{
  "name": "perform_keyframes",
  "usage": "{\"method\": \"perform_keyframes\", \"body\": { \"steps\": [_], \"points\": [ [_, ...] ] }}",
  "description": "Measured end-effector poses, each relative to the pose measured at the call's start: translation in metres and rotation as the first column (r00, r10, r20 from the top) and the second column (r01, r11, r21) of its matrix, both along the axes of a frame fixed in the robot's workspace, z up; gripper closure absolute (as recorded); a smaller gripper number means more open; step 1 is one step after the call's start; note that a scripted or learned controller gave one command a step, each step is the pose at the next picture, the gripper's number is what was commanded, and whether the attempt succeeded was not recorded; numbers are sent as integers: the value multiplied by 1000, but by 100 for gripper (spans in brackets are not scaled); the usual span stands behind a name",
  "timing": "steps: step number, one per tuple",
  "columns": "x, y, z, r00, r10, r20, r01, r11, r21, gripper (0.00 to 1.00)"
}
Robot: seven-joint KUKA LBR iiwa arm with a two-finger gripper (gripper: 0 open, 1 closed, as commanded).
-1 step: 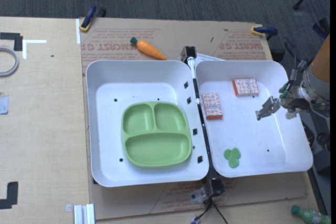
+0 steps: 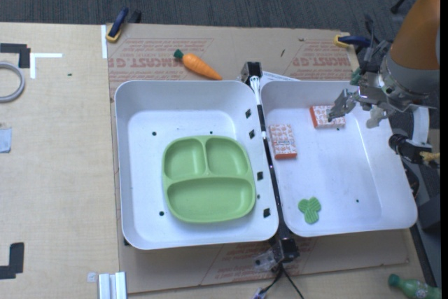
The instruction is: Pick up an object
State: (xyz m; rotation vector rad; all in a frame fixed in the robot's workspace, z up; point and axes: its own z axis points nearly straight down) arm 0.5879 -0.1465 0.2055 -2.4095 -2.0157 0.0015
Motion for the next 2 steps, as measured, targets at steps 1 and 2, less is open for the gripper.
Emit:
{"method": "perform_keyframes", "body": {
  "steps": [1, 2],
  "points": [
    [56, 21, -107, 999, -50, 7, 50, 999, -1, 0],
    [57, 19, -97, 999, -48, 8, 48, 999, -5, 100]
  ]
}}
